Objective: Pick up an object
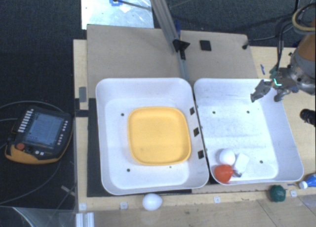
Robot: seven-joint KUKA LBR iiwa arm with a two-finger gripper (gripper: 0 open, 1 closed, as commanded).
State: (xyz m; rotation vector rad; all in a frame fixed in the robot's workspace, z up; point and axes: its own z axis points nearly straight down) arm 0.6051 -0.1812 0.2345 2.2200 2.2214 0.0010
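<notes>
In the near left corner of the right bin [276,137] lie a white ball [227,156], a red-orange ball [224,173] and a small white block [241,163], all bunched together. A yellow square plate [159,135] rests in the middle of the left bin [111,122]. My gripper [267,93] hangs over the far right corner of the right bin, well away from the bunched objects. Its two dark fingers are spread apart with nothing between them.
A white egg-shaped object [152,202] lies on the bench in front of the left bin. A dark green ball [277,193] and a blue-tipped item [309,182] sit by the right bin's near right corner. A teach pendant [38,134] lies at far left.
</notes>
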